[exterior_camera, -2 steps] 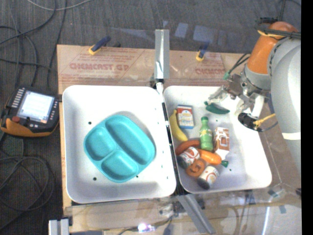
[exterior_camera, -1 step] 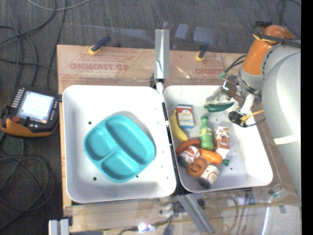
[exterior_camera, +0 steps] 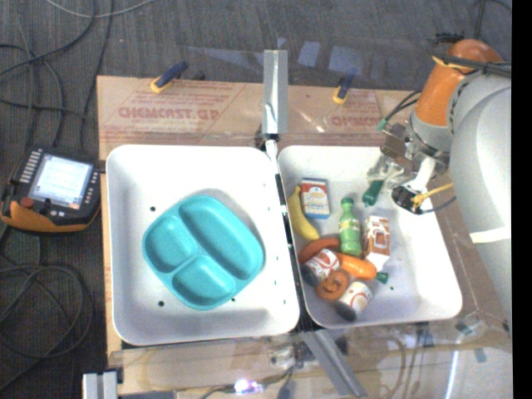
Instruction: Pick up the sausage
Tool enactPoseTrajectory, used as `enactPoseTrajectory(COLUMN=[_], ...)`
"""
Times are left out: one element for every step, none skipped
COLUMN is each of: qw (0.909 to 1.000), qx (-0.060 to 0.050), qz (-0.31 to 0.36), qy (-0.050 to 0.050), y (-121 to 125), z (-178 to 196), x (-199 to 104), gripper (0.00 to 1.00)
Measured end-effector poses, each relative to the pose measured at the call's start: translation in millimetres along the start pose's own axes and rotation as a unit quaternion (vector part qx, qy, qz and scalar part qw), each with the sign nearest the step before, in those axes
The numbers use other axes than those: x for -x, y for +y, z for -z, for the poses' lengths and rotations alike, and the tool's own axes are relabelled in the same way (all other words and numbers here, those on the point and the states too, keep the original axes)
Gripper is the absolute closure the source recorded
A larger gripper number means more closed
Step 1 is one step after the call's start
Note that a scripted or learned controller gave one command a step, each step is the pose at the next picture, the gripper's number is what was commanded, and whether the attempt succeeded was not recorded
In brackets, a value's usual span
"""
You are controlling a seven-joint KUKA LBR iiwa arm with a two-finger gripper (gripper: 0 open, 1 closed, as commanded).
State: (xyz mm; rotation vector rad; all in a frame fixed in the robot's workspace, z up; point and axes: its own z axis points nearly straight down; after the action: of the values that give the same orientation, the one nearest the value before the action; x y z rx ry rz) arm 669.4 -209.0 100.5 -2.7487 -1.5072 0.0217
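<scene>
The sausage [exterior_camera: 321, 246] is a reddish-orange curved piece lying in the right bin [exterior_camera: 432, 293], left of centre. It lies between the banana [exterior_camera: 298, 214] and a small can [exterior_camera: 322, 266], with its right end near the green bottle [exterior_camera: 350, 227]. My gripper [exterior_camera: 378, 183] hangs over the bin's upper right part, up and to the right of the sausage and well apart from it. I see nothing held in it.
Around the sausage lie a carrot [exterior_camera: 359, 266], a brown ring-shaped piece [exterior_camera: 332, 286], a second can [exterior_camera: 357, 298], a red-and-white packet [exterior_camera: 378, 235] and a small carton [exterior_camera: 314, 198]. The left bin [exterior_camera: 133, 298] holds a teal divided tray [exterior_camera: 204, 249]. A pendant [exterior_camera: 54, 188] lies left of the bench.
</scene>
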Motion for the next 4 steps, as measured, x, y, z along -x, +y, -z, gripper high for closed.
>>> enactPoseTrajectory(qw=[0.9922,0.9555,0.9258,0.9791], qx=[0.007,0.007,0.006,0.005], qz=[0.125,0.295,0.378,0.204], qy=[0.001,0.002,0.001,0.003], y=[-23.4,-69.0,-110.3,-114.8], z=[116.4,196.5,169.9,102.8], x=[-30.9,-101.1,-134.8,-173.8], gripper=[1.00,1.00,1.00,1.00])
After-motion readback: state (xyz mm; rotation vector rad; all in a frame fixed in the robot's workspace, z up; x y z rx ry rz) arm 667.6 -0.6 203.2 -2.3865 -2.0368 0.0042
